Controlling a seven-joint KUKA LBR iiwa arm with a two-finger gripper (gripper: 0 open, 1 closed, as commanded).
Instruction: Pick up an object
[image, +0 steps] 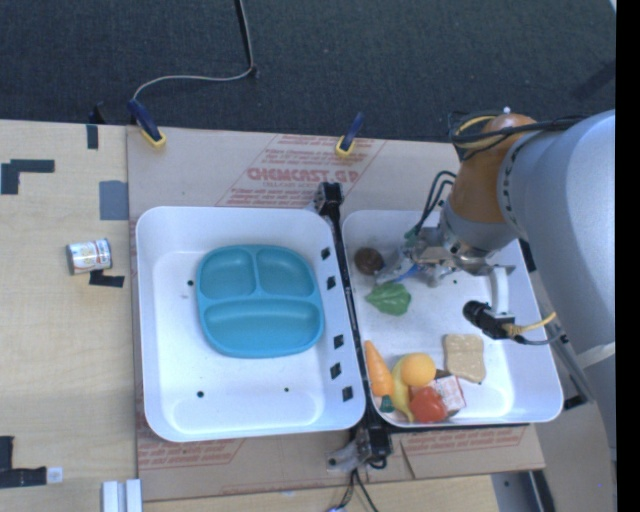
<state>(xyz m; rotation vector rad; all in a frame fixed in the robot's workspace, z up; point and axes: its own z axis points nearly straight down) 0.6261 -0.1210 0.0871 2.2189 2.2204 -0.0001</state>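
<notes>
Arm with end effector (432, 262) low over the right bin (520, 400) near its far-left corner; whether it is released or clenched, cannot tell. Left bin (165, 400): blue divided plate (260, 300), centre. Right bin: green leaf (389, 298) just beside and nearer than the end effector, brown ball (369, 260) at its left, cracker (464, 357), carrot (378, 370), lemon (417, 370) and tomato (427, 404) toward the near-left corner.

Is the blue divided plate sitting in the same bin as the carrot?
No, the blue plate lies in the left bin; the carrot lies in the right bin.
</notes>
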